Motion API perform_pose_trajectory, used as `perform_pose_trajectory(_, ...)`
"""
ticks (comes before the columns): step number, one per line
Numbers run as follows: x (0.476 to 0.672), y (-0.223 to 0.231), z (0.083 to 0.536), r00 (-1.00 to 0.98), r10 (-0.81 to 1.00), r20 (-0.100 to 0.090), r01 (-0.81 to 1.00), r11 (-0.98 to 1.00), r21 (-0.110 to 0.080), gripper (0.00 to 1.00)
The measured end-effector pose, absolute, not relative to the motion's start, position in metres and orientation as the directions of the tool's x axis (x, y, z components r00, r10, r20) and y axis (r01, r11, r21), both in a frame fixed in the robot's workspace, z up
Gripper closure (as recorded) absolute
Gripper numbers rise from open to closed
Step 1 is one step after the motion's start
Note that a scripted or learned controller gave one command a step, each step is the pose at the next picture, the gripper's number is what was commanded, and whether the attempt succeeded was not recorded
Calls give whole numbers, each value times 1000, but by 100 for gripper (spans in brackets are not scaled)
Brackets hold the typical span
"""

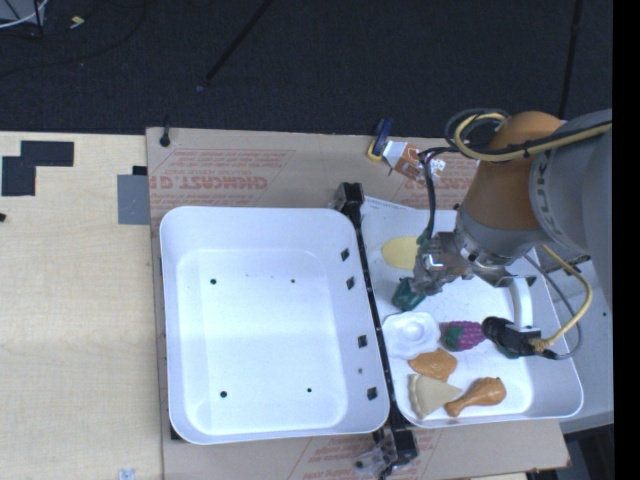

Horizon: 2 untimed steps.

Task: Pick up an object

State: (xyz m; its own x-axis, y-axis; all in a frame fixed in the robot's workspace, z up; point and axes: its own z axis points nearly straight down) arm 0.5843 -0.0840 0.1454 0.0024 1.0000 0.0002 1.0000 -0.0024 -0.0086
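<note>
- My pincer [415, 286] is low over a small dark-teal object [406, 294]; I cannot tell its opening.
- Risk, I judge: crowded neighbours, pale-yellow rounded toy [400, 251] and white cup-like piece [411, 330], get nudged, spoiling the grasp.

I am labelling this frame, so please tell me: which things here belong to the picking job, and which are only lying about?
Job: gripper; teal object beside it; right bin.

Lying about: yellow piece, white cup, purple grapes, drumstick, left bin.

**Arm posture, overhead view**

Grey arm with an orange band above the wrist enters from the right, bent downward. Its metal two-finger tool [418, 286] points down and left, fingertips low; cables loop around the wrist.
</note>
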Motion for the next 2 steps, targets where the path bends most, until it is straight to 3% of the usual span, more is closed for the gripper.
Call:
perform_pose_trajectory(1,556,-83,120,1,1000,2,1000,-1,-8,100)
perform_pose_trajectory(2,557,-85,132,4,1000,1,1000,-3,-6,100)
